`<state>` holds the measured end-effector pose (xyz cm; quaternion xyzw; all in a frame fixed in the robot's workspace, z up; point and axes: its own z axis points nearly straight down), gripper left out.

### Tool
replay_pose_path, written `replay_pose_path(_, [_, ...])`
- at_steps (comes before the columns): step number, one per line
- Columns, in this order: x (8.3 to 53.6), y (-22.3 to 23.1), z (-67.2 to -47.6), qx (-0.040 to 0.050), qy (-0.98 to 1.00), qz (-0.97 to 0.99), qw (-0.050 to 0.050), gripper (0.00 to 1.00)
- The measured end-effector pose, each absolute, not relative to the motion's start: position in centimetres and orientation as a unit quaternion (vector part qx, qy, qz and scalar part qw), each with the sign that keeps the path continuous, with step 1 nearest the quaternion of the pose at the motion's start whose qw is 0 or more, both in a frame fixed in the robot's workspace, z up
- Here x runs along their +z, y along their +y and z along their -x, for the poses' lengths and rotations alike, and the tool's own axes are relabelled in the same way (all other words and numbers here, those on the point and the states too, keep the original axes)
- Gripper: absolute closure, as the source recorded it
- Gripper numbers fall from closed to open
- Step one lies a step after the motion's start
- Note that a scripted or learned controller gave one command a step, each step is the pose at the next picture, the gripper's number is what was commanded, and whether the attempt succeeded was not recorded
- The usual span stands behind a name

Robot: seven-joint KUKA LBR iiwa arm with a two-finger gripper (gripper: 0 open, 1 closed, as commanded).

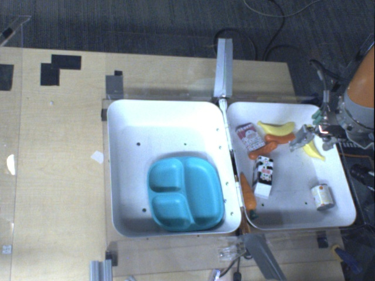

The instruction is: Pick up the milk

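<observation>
The milk (264, 177) is a small carton with black and white cow patches. It lies in the middle of the right bin (345, 183), its white end pointing to the front. My gripper (312, 139) hangs over the bin's back right part, above a yellow banana piece (314, 151). It is open, holds nothing, and stands well to the right of and behind the milk.
A red and white packet (249, 136), a banana (276, 127) and an orange carrot (265, 146) lie behind the milk. Another carrot (248, 193) lies along the bin's left wall. A small can (322, 196) sits front right. The left bin (126, 174) holds a blue divided tray (185, 193).
</observation>
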<state>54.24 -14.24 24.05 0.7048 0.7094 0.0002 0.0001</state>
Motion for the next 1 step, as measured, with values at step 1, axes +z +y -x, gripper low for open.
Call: replay_pose_path(1, [10.81, -12.08, -57.10, 0.0011, 0.672, -0.741, 0.001, 0.00])
